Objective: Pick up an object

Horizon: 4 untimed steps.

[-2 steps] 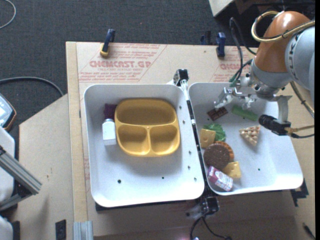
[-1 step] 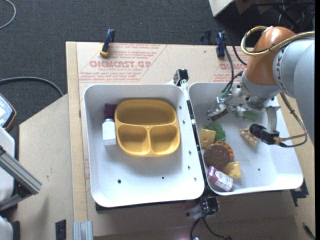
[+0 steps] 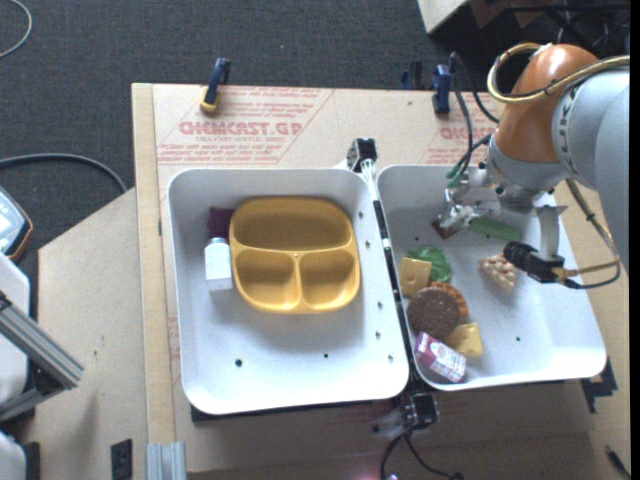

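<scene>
**Arm over right bin, gripper low at its 11 o'clock corner**

Two shallow white plastic bins, glossy with rounded corners, sit side by side on a pale board printed with red lettering.

Left bin: a yellow tray, smooth, rounded-rectangle, three compartments. At the tray's 9 o'clock, touching it, a small white bottle; a dark maroon thing pokes out at 10 o'clock, mostly hidden by tray and bottle, shape unclear.

Right bin: toy-food cluster at its 7–9 o'clock side. Green leaf, crinkly. Yellow swiss-cheese slab with holes, just beside the leaf. Round brown patty, rough surface, overlapping the cheese's lower edge. Yellow wedge at the patty's 4 o'clock. Maroon packet against the near wall, label too small to read. Tan lumpy piece sits apart near bin centre.

Gripper comes down at the right bin's 11 o'clock area, metal and grey, tips by a small dark reddish piece. Whether the jaws are apart or closed, and whether they have hold of that piece, can't be told — the wrist blocks them. A green strip lies just at the gripper's 3 o'clock, partly under the arm. The arm's orange band and grey shell are cut off at the frame's right.
</scene>
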Each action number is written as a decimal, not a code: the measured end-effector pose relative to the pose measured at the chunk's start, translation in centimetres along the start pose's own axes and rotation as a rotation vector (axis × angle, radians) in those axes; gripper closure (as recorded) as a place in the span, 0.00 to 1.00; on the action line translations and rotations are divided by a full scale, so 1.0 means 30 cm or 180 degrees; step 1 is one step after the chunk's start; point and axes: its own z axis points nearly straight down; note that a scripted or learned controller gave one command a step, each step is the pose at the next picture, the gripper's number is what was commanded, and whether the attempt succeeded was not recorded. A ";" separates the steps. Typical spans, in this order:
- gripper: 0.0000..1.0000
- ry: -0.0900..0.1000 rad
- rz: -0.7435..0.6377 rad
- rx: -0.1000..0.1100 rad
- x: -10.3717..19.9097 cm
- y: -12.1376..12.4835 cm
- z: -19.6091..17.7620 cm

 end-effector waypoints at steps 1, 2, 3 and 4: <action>1.00 -0.0005 0.0002 -0.0013 -0.017 0.008 -0.146; 1.00 -0.0006 0.0003 -0.0018 -0.033 -0.017 -0.338; 1.00 -0.0004 -0.0003 -0.0013 -0.034 -0.014 -0.414; 1.00 0.0003 -0.0022 -0.0011 0.158 0.007 -0.439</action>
